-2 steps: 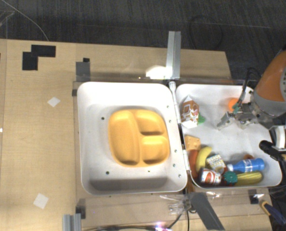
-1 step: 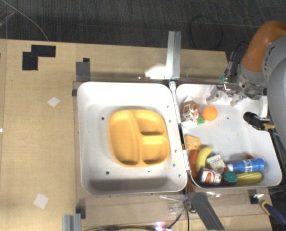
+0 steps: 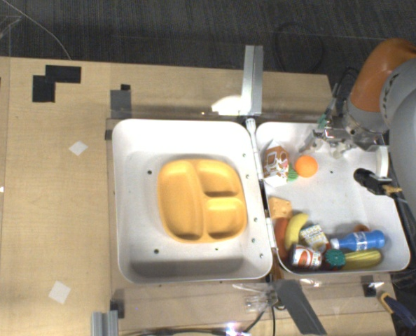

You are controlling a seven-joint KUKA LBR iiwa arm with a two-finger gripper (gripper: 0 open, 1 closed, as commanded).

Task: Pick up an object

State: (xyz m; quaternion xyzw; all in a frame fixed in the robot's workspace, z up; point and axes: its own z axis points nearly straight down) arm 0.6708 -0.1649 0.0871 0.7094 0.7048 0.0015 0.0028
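Observation:
My gripper (image 3: 328,137) hangs over the far part of the right bin (image 3: 348,201), below the arm's orange band (image 3: 377,75). An orange ball (image 3: 306,166) lies just left of and nearer than the gripper, apart from it. Beside the ball stand a small red-and-white carton (image 3: 276,161) and a green piece (image 3: 292,176). Along the bin's near side lie a banana (image 3: 296,227), a tan cracker (image 3: 279,206), a red can (image 3: 307,257), a blue bottle (image 3: 359,241), a green ball (image 3: 334,259) and a yellow item (image 3: 363,259). I see nothing held in the gripper.
The left bin (image 3: 134,187) holds a yellow divided tray (image 3: 199,199). A metal post (image 3: 253,75) stands behind the wall between the bins. The grey arm (image 3: 411,138) covers the right bin's right edge, with a black part (image 3: 373,180) jutting over the bin.

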